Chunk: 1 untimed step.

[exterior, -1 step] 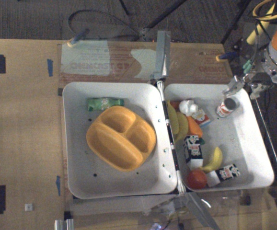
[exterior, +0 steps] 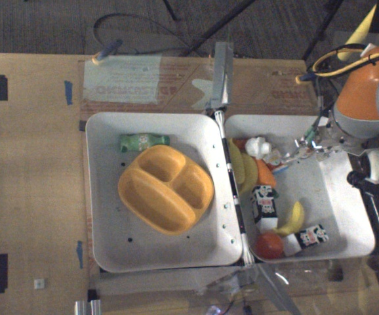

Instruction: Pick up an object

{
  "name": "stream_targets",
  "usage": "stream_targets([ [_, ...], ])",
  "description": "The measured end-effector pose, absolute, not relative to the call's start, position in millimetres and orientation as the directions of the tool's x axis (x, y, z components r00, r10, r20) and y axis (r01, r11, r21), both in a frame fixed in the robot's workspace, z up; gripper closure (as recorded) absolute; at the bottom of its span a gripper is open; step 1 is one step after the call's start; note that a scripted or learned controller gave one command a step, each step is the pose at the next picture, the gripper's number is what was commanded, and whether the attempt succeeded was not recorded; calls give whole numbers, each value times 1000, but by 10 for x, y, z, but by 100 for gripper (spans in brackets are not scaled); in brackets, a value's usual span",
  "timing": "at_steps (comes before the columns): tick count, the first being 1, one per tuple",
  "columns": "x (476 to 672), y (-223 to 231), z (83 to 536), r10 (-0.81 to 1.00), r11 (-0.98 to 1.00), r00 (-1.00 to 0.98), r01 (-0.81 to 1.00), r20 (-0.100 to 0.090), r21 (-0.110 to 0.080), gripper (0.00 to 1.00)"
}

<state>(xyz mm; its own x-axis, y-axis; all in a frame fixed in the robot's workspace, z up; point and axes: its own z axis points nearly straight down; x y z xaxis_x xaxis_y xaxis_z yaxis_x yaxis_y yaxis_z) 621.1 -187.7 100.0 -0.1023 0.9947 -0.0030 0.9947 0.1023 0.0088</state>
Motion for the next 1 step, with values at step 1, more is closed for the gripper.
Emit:
stream_targets([
  [1,5886,-2130,966,968,249,-250,968,2,26,0],
])
